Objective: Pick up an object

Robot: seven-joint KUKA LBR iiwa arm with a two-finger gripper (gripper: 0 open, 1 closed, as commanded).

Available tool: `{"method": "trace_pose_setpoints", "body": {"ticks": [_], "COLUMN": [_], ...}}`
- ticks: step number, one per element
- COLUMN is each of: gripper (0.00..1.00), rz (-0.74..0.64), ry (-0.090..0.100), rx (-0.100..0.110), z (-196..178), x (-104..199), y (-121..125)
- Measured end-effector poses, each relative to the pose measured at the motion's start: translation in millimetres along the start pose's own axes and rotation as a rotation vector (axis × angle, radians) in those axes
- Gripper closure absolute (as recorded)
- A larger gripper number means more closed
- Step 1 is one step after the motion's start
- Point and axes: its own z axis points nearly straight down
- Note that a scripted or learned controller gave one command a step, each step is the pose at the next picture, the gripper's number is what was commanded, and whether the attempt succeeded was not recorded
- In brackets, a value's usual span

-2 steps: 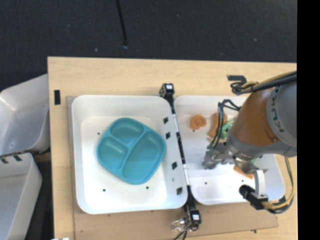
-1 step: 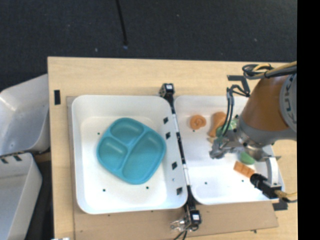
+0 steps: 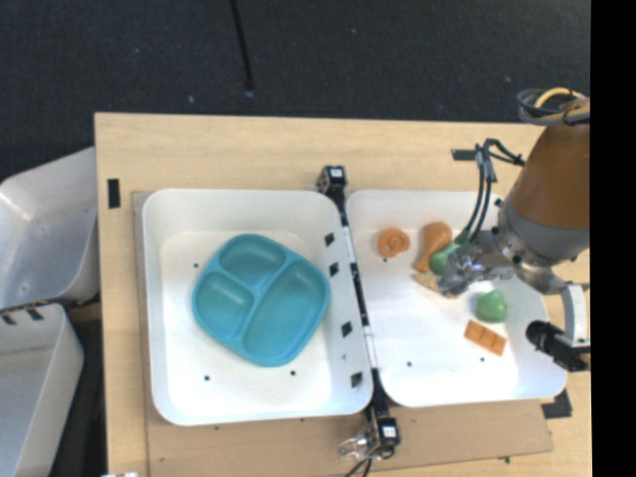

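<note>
Overhead, the arm point(image 3: 552, 182) enters from 3 o'clock, its orange band and grey wrist covering the upper right corner of the right bin point(image 3: 417, 366). The gripper point(image 3: 459, 269) sits low over that bin, its metal parts tangled with cables, so whether its fingers are apart or together cannot be told. A small green piece point(image 3: 443, 260) shows right at the gripper's 9 o'clock side, partly hidden by it; whether it is gripped is unclear. Just beyond, at 10 o'clock from the gripper, lies an orange cone point(image 3: 434, 243), its lower end masked by the green piece. An orange spiral point(image 3: 394, 242) lies farther toward 9 o'clock, apart from the rest. At 5 o'clock from the gripper rests a green ball point(image 3: 490, 306), and below that an orange block point(image 3: 485, 338). The left bin point(image 3: 169, 386) holds a blue tray point(image 3: 260, 298) with three compartments, near its middle.
</note>
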Motion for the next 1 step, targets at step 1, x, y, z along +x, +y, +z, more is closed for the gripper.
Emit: {"method": "trace_pose_setpoints", "body": {"ticks": [1], "gripper": [1.0], "rz": [-0.001], "ry": [0.001], "rx": [0.001], "z": [-53.7], "x": [-0.8], "y": [2.1]}}
